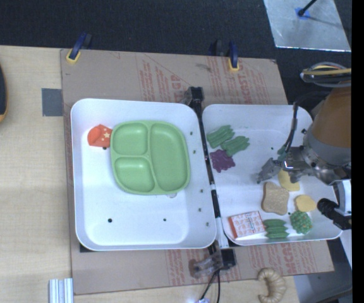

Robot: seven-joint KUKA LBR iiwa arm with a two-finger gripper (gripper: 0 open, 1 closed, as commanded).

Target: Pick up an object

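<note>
My pincer (272, 170) hangs open over the right bin (258, 115), gripping nothing, with the bread slice (275, 199) just below it at five o'clock.

The right-hand bin (308, 115) holds small toy foods: two green leafy pieces (227, 139) at upper left, a purple piece (222, 161) below them, a tan bread slice (275, 199) at centre, and yellow pieces (304, 202), a red-and-white box (246, 224) and green vegetables (289, 225) along its lower edge.
</note>
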